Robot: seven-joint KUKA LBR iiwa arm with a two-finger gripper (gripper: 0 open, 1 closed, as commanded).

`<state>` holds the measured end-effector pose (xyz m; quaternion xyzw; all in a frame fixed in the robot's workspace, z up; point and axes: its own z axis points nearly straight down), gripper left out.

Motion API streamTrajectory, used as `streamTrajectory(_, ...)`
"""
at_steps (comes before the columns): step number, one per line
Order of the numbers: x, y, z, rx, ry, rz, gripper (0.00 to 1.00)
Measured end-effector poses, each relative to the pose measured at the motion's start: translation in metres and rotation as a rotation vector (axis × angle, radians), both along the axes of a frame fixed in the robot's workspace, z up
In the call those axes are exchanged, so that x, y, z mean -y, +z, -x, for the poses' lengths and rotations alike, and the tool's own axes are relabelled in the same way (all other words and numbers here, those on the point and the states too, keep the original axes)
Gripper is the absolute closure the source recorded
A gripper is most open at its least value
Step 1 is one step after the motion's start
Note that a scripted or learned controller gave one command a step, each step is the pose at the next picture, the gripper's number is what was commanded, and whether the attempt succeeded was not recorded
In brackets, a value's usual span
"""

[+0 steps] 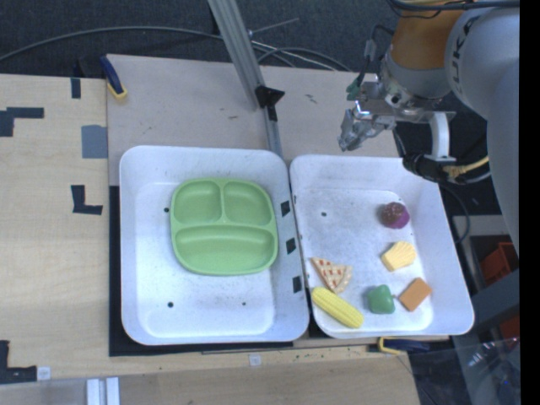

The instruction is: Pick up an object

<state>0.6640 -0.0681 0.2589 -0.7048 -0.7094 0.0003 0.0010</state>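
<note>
The gripper (353, 139) hangs in the upper right of the frame, just above the far rim of the right bin (354, 169). Whether it is open or closed cannot be told, and nothing is seen in it. Below it, toward the lower right, the bin holds a purple ball (394, 215), a yellow block (399, 256), an orange block (414, 294), a green piece (380, 299), a corn cob (337, 307) and a pizza slice (332, 272). The left bin (143, 226) holds a green divided plate (224, 226). A good pick would likely target the purple ball, nearest and standing apart from its neighbours, descending centred over it.
</note>
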Motion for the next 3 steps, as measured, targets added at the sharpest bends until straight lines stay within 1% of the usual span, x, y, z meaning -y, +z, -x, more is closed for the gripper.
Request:
streamTrajectory(1, -0.047, -0.016, 0.006, -0.002, -0.001, 0.001, 1.00)
streamTrajectory(2, -0.109, -0.015, 0.013, -0.001, 0.001, -0.001, 1.00)
streamTrajectory(3, -0.153, -0.022, 0.017, -0.001, 0.000, 0.001, 1.00)
